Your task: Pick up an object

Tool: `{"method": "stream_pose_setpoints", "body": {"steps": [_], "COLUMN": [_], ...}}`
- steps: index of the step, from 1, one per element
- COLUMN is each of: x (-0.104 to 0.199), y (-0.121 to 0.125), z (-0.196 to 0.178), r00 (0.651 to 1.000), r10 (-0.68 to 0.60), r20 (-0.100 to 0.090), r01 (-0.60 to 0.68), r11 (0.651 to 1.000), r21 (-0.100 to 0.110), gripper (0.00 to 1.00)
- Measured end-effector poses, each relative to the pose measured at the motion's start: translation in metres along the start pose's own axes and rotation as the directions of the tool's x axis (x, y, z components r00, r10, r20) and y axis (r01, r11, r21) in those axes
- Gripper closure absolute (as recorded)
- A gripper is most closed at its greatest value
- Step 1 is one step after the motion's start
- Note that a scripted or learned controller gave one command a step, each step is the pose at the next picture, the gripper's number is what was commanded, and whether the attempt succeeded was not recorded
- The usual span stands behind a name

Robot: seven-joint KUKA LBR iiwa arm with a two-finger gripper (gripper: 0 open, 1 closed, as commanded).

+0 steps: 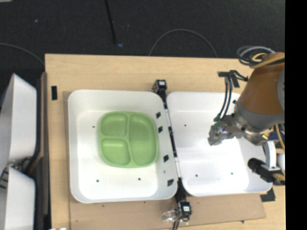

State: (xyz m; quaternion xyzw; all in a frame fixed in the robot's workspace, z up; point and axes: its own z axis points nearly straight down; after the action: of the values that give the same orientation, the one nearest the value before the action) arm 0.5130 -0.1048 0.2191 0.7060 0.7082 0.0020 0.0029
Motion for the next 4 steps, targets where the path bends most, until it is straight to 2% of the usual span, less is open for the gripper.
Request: {"method": "stream_pose_setpoints", "body": {"steps": [1,2,4], "x": [-0.001,0.057,0.143], "y": [0.001,0.016,0.046], "z": [-0.004,-0.012,-0.020], "r00": [1.000,1.000,1.000], "r10": [0.000,-0.005,-0.003], "r20": [-0.001,-0.002,-0.003], "r01": [0.000,0.005,0.003], "r11": [1.000,1.000,1.000], "r21": [0.004,0.005,0.005], "gripper": [1.00,1.00,1.00]}}
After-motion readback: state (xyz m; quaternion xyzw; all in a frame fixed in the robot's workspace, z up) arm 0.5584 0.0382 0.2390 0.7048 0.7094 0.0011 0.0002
